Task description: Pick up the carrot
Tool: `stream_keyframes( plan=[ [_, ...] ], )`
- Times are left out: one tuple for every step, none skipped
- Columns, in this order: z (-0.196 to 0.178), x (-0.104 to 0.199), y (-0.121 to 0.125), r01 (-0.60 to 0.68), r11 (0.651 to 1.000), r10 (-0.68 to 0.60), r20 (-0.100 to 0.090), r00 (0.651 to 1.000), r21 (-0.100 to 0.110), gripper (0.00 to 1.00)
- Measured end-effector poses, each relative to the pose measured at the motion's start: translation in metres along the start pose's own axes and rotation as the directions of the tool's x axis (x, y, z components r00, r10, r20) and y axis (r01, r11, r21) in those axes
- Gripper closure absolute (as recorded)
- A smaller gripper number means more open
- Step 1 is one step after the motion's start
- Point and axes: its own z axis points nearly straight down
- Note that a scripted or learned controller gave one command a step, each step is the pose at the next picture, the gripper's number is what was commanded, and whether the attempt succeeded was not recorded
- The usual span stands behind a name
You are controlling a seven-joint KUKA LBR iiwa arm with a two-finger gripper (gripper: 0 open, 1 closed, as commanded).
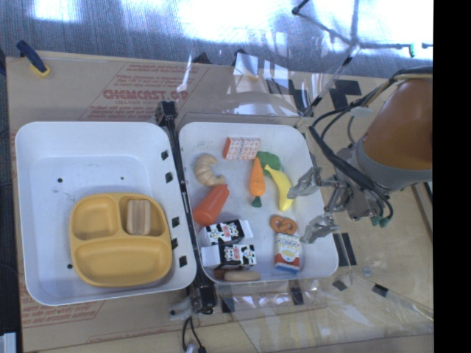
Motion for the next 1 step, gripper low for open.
stream_keyframes(
  plan=[
    [0.0793, -0.0939, -0.0103, 0.119, 0.993, -0.119, -0.004, 0.993, -0.004, 0.0]
  ],
)
